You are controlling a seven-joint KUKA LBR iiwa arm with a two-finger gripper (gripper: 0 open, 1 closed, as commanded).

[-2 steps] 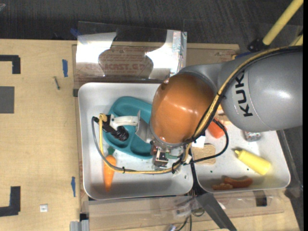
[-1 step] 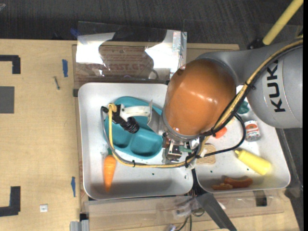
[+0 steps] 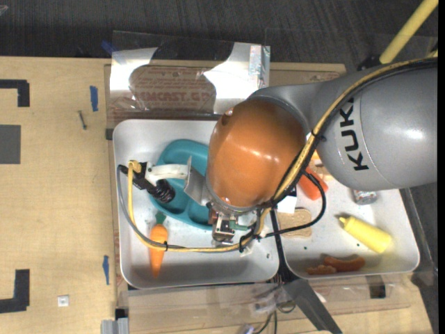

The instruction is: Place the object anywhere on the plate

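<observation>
A teal plate (image 3: 182, 156) lies in the left bin (image 3: 125, 145), its right half hidden under the arm's orange wrist band. An orange carrot (image 3: 158, 245) lies on the bin floor just in front of the plate's left edge, partly crossed by the yellow cable. My gripper (image 3: 186, 186) hangs low over the plate, largely covered by the wrist. Nothing shows held in it.
The right bin (image 3: 410, 249) holds a yellow bottle-shaped thing (image 3: 366, 234), a reddish-brown sausage (image 3: 334, 263), a slice of bread (image 3: 300, 221), an orange-red piece (image 3: 314, 186) and a small metallic item (image 3: 365, 197). A clear plastic package (image 3: 188, 82) lies behind the left bin.
</observation>
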